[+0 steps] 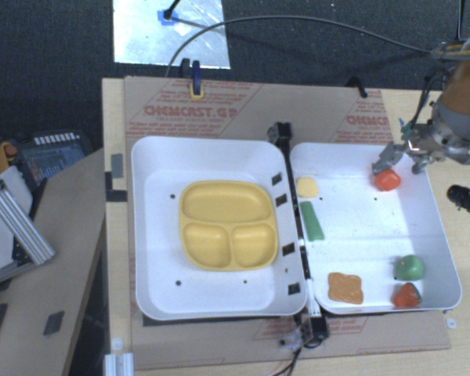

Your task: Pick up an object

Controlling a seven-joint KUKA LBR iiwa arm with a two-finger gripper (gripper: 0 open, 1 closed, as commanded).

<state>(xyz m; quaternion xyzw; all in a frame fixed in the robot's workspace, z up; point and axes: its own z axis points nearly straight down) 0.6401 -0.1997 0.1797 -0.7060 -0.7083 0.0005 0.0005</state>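
The right bin (360, 241) holds several small toys. A red round one (387, 180) lies near its back right corner. My gripper (403, 160) hangs over that corner, just above and slightly right of the red toy; its fingers stand apart, open, with nothing between them. Also in this bin are a pale yellow piece (306, 186), a green bar (312, 220), an orange flat piece (345, 287), a green round toy (410, 267) and a red toy (406, 294).
The left bin (153, 210) holds a yellow divided plate (227, 225). A black divider with clips (291, 210) runs between the bins. The grey arm with its orange band (462, 92) comes in from the upper right. A cable arcs over the back of the bench.
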